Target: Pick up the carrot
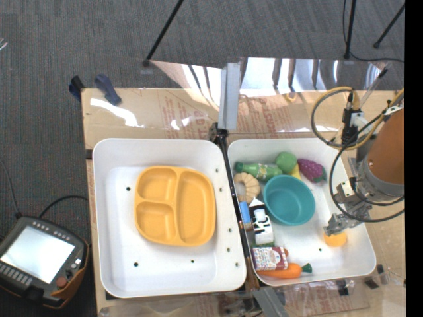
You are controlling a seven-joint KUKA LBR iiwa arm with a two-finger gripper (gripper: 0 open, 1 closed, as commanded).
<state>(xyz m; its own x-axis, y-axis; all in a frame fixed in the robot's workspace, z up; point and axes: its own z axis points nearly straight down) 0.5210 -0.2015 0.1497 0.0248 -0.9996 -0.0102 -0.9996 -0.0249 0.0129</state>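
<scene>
Carrot (pixel 288 271) at right bin's (pixel 367 256) front wall; end effector (pixel 338 225) nearby, grip state unclear.

From my feed both white bins (pixel 106 177) look like smooth, slightly glossy plastic. The yellow divided plate (pixel 176 205) is matt plastic, the teal bowl (pixel 289 200) a bit shinier. The carrot (pixel 288 271) looks like smooth toy plastic. Floor is rough grey carpet (pixel 79 32).

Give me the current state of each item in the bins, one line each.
carrot: lying flat at right bin's front edge, not gripped.
gripper: low over an orange piece, away from the carrot.
teal bowl: upright.
yellow divided plate: flat in left bin.
milk carton: lying on its side.
</scene>
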